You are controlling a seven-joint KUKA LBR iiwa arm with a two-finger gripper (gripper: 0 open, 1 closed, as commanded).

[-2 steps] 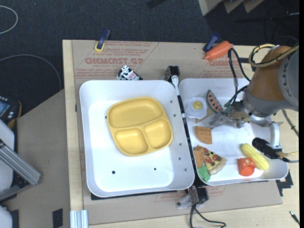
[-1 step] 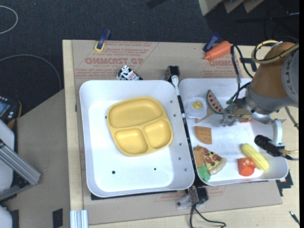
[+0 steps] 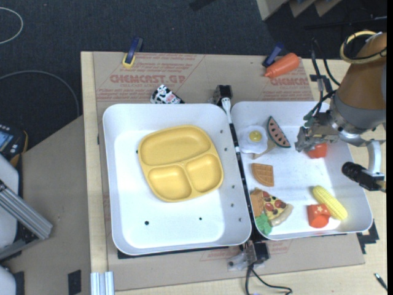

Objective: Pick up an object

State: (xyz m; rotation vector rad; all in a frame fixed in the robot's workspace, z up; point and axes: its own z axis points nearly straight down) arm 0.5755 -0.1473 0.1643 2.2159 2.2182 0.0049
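My gripper (image 3: 312, 139) hangs over the upper right part of the right bin (image 3: 356, 183), just above a small red toy piece (image 3: 318, 152) that peeks out from under it. In the same bin lie a fried egg (image 3: 254, 137), a watermelon slice (image 3: 277, 133), a brown waffle square (image 3: 263, 174), a pizza slice (image 3: 271, 206), a yellow corn cob (image 3: 330, 202) and another red piece (image 3: 318, 216). A yellow divided plate (image 3: 180, 163) sits in the left bin (image 3: 123, 189).
An orange carrot (image 3: 282, 65) lies on the bench behind the right bin. A blue and yellow clip (image 3: 131, 53) and a black-and-white item (image 3: 166, 94) rest behind the left bin. A black clamp (image 3: 222, 93) sits where the bins meet.
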